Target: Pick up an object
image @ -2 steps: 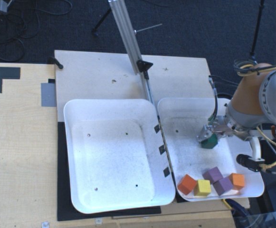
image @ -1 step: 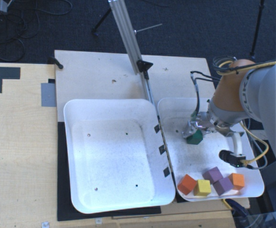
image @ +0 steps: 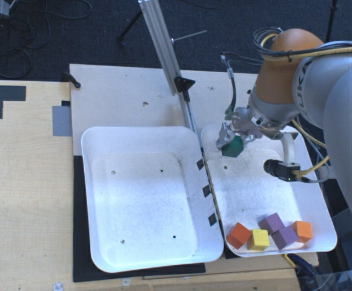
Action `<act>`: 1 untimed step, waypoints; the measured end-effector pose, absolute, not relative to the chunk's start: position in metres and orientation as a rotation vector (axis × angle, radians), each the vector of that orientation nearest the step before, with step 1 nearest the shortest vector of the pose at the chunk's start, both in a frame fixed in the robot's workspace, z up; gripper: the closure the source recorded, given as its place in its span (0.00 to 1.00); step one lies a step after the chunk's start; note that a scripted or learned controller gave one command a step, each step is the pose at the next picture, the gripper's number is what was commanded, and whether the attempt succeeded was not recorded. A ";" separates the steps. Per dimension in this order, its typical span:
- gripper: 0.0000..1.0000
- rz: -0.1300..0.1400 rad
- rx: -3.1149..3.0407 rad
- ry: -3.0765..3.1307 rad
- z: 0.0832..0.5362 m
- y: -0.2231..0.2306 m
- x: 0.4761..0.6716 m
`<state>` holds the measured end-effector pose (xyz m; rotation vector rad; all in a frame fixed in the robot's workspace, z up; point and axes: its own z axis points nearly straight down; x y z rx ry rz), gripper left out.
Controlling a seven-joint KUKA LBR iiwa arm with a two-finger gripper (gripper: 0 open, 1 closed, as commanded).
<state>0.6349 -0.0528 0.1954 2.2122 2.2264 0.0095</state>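
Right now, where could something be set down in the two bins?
The left bin offers bare floor wall to wall. In the right bin, the middle is free, between the hand with its green block and the blocks crowding the near edge.

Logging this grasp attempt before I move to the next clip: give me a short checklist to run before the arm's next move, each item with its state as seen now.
1. Green block sits at the end effector: ok, seen right at its tip over the right bin.
2. Block is firmly gripped between the fingers: cannot tell at this angle.
3. Block is lifted off the bin floor: cannot tell; the slanted view does not settle the height.
4. Other blocks are out of the way: ok; the orange block, yellow block, two purple blocks and second orange block are clustered at the bin's near edge, apart from the end effector.
5. Left bin is apart from the arm: ok.
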 end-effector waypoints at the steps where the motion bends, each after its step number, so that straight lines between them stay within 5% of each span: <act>1: 1.00 0.003 2.216 2.232 0.190 0.028 0.662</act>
